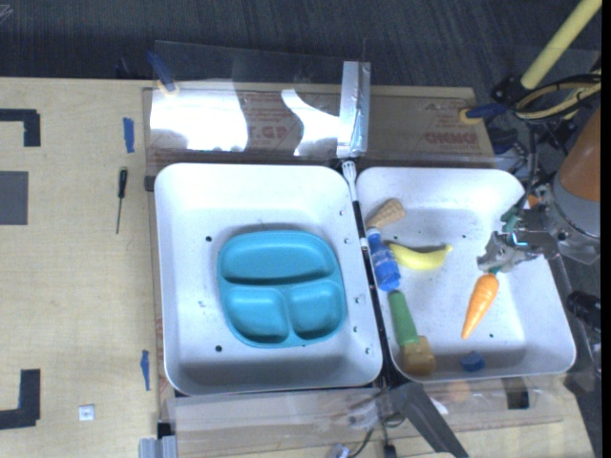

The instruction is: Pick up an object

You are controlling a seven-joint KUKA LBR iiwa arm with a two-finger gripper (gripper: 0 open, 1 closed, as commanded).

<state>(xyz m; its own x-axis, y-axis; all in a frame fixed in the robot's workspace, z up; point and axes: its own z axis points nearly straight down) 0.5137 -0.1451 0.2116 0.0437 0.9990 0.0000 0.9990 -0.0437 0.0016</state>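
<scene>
Orange carrot (479, 303) lies in your right bin (544, 346), its green top touching the gripper (503, 248) above it; you cannot tell the pincer's state here.

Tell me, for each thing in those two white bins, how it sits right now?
Blue tray: flat in the left bin, right side up.
Banana: lying in the right bin.
Carrot: lying slanted, its top under the gripper.
Green bottle: lying along the divider.
Blue bottle: lying along the divider.
Cork piece: lying loose.
</scene>
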